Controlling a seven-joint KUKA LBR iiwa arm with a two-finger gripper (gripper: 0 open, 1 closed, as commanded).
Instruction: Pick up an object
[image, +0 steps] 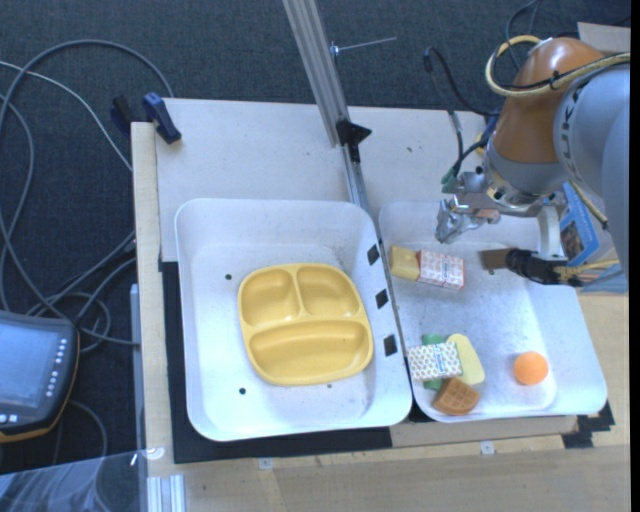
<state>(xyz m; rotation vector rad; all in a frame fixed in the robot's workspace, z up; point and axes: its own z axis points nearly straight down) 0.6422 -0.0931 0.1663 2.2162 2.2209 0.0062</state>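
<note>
My gripper (450, 226) hangs over the back of the right bin (570, 345), just above and right of a small patterned carton (440, 269) that lies next to a pale yellow block (404, 263). Nothing shows between the fingers. Near the bin's front left lie a green-and-white packet (433, 361), a yellow piece (470, 359) and a brown waffle-like piece (457, 398). An orange ball (530, 368) rests at the front right.
The left bin (205, 300) holds a yellow divided plate (304, 322). A metal rail (330, 70) runs down between the bins at the back. A blue clamp (161, 115) sits at the bench's back left corner.
</note>
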